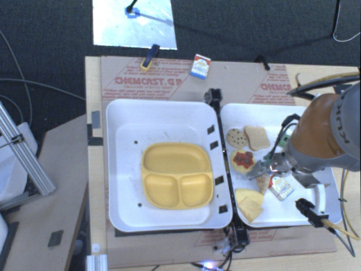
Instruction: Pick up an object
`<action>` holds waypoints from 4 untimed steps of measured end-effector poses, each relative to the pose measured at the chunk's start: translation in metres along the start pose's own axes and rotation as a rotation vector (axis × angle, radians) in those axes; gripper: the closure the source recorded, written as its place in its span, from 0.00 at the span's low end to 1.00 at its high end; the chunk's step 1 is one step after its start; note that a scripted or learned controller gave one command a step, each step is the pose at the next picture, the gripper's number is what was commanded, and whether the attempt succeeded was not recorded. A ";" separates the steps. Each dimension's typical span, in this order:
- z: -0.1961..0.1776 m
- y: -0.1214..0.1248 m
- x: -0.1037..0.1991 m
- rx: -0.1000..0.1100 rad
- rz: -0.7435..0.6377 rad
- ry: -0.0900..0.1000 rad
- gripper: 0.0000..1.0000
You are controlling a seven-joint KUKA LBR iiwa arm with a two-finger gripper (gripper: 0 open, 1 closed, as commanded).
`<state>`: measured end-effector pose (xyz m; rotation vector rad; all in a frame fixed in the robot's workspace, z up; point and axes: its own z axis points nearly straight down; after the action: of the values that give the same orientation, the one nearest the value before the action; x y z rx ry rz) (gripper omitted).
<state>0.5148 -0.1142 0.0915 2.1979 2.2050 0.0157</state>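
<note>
1. Apparently mid-attempt, nothing lifted yet: gripper [265,171] down low in the right bin [293,110], among the toy foods, just beside the red-topped round piece [243,160].
2. Impossible to tell how the gripper stands, apart, together or clamped on something; too small and blurred at the tip.
3. Candidate things all resting in the right bin: cookie [235,137], toast slice [256,137], cheese wedge [249,203], a small red-and-white packet [281,188] near the wrist.
4. Left to do, by this judgement: secure one piece, raise it clear of the bin floor.
5. Left bin [124,151] carrying only a yellow divided tray [177,174], untouched.
6. Readable writing: "CHEMCAST GP" in red on the protective sheet [148,82] over the tabletop, repeated at right but partly cut off.
7. Small blue-and-white carton [200,66] beyond the bins, print illegible.
</note>
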 end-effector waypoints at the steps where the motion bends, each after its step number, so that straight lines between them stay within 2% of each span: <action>1: 0.008 0.112 0.024 0.017 -0.007 0.013 0.00; 2: 0.010 0.153 0.028 0.036 0.000 0.013 0.00; 3: -0.002 0.155 0.027 0.026 -0.004 0.010 1.00; 4: -0.002 0.155 0.027 0.026 -0.006 0.010 0.00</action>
<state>0.6694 -0.0868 0.0969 2.2094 2.2295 -0.0028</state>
